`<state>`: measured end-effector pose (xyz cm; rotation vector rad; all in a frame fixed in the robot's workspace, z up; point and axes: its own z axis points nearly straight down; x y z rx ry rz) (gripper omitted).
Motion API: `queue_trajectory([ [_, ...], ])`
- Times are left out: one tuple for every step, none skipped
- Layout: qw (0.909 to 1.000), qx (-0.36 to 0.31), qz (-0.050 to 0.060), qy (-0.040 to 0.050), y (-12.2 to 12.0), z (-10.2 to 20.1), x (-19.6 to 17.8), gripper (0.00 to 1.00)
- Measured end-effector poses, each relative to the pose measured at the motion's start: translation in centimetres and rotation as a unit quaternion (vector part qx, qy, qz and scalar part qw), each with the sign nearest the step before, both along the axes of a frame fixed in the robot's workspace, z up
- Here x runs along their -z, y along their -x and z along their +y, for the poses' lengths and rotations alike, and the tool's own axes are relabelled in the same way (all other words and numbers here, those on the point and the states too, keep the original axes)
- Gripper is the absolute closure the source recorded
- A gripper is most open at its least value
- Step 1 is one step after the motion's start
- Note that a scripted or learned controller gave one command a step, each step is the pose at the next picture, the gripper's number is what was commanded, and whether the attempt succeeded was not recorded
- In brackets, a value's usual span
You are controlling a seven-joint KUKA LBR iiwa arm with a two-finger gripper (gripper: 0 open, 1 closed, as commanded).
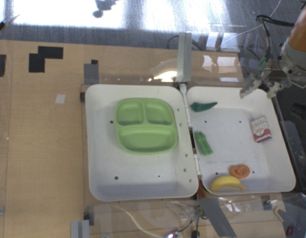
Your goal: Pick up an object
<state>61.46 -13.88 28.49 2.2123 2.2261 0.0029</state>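
Grey arm with orange band enters from the right; its two-finger gripper (259, 86) hangs above the far right corner of the right-hand shallow white bin (284, 152), nothing between the fingers, which look spread apart, though the view is small there. Candidates all lie in that bin: small red-and-white printed carton (261, 129) nearest the gripper, close to the right wall; dark green leaf-shaped piece (203, 105) near the far left; ridged green pickle-like piece (203, 143) beside the dividing wall; orange ring-shaped item (239, 170) just touching or just beside a yellow plastic banana (228, 183) at the near edge. Left-hand white bin (96, 148) carries a light green three-compartment plate (145, 125). Judgement: pick not yet begun; carton is the likeliest target. Risks: carton lies flat and near the wall, so a finger may strike the rim or skid across the flat face and close on air. Going for banana or ring, the pair sit so close that fingers could nudge one and knock the other aside. Pickle hugs the divider, little room for a finger.
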Motion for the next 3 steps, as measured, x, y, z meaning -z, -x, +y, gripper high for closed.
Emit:
queue_trajectory([
  [0.9929,0.119,-0.002,-0.0002,-0.4,-1.4,-11.0,0.0],
  [0.9994,0.034,-0.002,-0.0001,5.4,3.6,-15.2,0.0],
  [0.996,-0.089,0.0,-0.0001,5.6,0.7,4.6,0.0],
])
